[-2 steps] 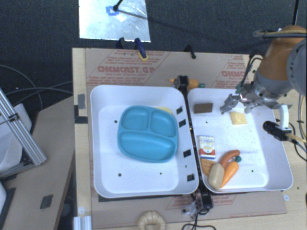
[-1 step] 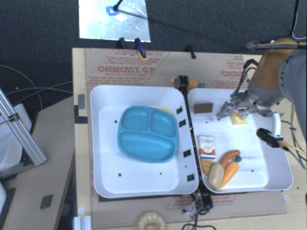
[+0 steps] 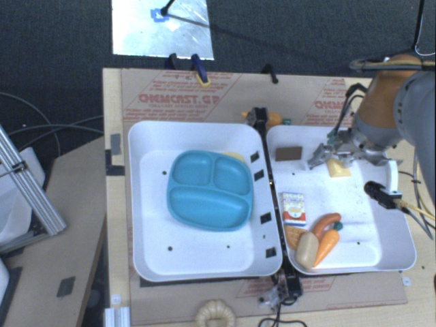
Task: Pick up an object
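Note:
My gripper [image 3: 330,157] hangs over the back of the right bin [image 3: 392,240], its fingers spread open with nothing between them. A pale yellow block [image 3: 338,169] lies just in front of the fingertips, and a brown block [image 3: 288,153] lies to their left. Nearer the front are a small printed box [image 3: 293,208], a red sausage [image 3: 325,223], an orange carrot [image 3: 328,244], a pale potato-like piece [image 3: 307,250] and a waffle-like piece [image 3: 293,235].
The left bin [image 3: 146,182] holds a blue divided tray [image 3: 210,188] with a yellow item [image 3: 236,157] peeking out behind it. A black divider with clips [image 3: 268,182] runs between the bins. A black-tipped fitting [image 3: 381,195] on the arm sits over the right bin's right side.

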Action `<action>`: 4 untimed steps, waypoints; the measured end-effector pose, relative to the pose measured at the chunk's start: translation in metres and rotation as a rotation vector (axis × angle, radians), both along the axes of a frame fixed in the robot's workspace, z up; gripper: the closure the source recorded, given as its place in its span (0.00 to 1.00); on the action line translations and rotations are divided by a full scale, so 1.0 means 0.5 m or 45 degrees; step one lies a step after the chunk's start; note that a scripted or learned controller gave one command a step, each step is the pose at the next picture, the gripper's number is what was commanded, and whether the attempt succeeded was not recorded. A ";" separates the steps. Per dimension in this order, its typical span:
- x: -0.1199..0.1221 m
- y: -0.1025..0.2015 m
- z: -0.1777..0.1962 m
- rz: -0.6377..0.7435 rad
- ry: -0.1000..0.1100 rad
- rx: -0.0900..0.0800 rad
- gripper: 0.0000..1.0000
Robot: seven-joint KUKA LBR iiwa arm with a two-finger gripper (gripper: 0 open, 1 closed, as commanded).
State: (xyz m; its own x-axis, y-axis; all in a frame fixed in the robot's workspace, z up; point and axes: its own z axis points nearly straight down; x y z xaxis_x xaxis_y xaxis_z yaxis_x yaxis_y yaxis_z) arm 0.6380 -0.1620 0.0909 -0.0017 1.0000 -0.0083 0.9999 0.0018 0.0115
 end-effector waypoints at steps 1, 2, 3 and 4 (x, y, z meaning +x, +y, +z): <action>0.007 -0.002 0.028 0.001 -0.017 -0.006 1.00; -0.002 -0.008 0.153 -0.003 0.007 0.009 1.00; 0.002 -0.009 0.263 0.003 0.004 0.008 1.00; -0.058 0.080 0.245 0.007 0.015 0.013 1.00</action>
